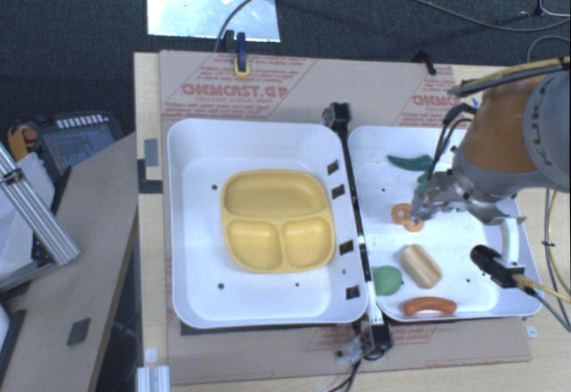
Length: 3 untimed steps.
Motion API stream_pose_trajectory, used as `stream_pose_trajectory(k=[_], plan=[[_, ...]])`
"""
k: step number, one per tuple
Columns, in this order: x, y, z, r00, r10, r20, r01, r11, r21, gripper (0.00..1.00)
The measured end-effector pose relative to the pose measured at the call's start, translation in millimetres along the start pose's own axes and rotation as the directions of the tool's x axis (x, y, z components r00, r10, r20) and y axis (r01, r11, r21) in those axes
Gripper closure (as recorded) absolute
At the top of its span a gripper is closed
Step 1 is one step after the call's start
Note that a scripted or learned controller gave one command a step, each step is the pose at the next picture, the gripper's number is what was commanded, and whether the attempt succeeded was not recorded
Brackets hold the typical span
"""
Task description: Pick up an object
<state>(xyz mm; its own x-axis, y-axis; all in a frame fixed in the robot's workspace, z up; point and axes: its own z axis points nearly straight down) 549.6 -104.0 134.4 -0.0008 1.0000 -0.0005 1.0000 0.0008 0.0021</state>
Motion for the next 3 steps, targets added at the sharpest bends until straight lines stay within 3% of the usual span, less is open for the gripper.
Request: stream_pose_trajectory(k=[2,3], plan=[[-6,7,-99,1.0,-0.003,0.001,0.003,1.0,-0.005,1.0],[44,34,-100,1.0,-0.009,-0.002,0.009,1.0,-0.002,1.0]])
